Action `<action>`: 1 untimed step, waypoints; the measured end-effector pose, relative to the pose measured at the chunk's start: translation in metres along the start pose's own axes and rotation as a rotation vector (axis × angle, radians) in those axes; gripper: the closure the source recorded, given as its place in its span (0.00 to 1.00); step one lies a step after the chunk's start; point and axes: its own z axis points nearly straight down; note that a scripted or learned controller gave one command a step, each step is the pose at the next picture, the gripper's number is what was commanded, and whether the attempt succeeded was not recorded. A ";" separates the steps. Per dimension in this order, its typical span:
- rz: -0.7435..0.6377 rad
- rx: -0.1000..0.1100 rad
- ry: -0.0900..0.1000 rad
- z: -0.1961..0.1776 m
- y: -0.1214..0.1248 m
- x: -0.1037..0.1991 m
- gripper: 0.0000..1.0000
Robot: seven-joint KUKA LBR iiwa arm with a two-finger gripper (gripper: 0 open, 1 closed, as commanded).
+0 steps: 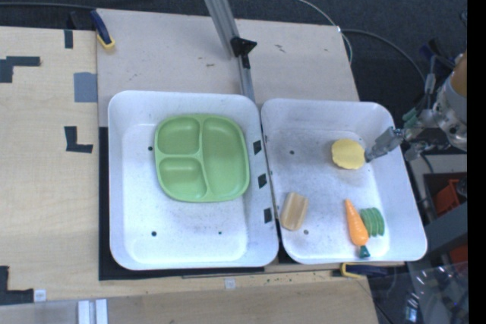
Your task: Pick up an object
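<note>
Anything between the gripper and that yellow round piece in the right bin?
Nothing visible. The gripper sits just right of the yellow round piece, near the right bin's wall. The carrot and bread piece lie closer to the camera, off that path.

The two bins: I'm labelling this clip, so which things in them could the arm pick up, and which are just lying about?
Could be picked:
yellow disc
carrot
green beans
bread piece
The gripper is beside the disc.

Just lying about:
green plate
blue clamp
cables

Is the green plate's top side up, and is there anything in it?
Top up and empty: the plate shows three bare compartments, lying flat in the left bin.
</note>
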 end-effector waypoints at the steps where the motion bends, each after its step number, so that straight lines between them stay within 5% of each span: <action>1: 0.000 0.000 0.000 0.000 0.000 0.000 0.00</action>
